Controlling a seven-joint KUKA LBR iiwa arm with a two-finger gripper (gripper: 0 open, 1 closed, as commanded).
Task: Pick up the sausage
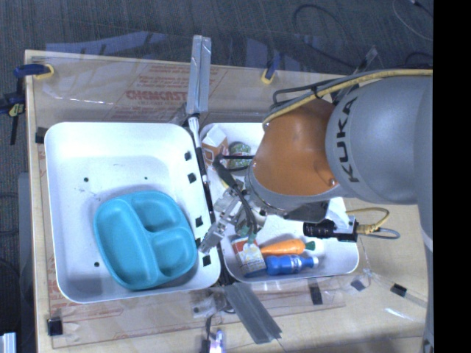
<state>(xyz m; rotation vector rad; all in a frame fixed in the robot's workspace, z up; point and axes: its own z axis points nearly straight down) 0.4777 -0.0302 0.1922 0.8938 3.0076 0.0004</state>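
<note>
Two white bins are sitting side by side, and you are working in the bin (343, 253) that is holding the blue bottle (292, 264). I am guessing that the long orange thing lying right against the bottle, on its far side, is the sausage (283, 247). It is looking a bit like a carrot too, so I am not feeling sure. A small carton (250, 257) is leaning just to the left of the bottle, touching the orange thing's end.

Your gripper (227, 218) is hanging up and to the left of the bottle, close to the wall where the two bins are meeting. I cannot tell if it is open or shut, and I am seeing nothing in its hold. The big grey arm (383, 138) is covering much of the bin beyond the bottle.

Some things could be going wrong from here, I am thinking. The gripper is sitting nearer to the carton than to the sausage, so it may be grabbing the carton by mistake. The sausage, bottle and carton are all squeezing together, so coming down there may be pinching two things at once or pushing them away. The sausage is looking round and smooth, so it may be slipping out. The gripper is also so close to the wall that it may be bumping it.
</note>
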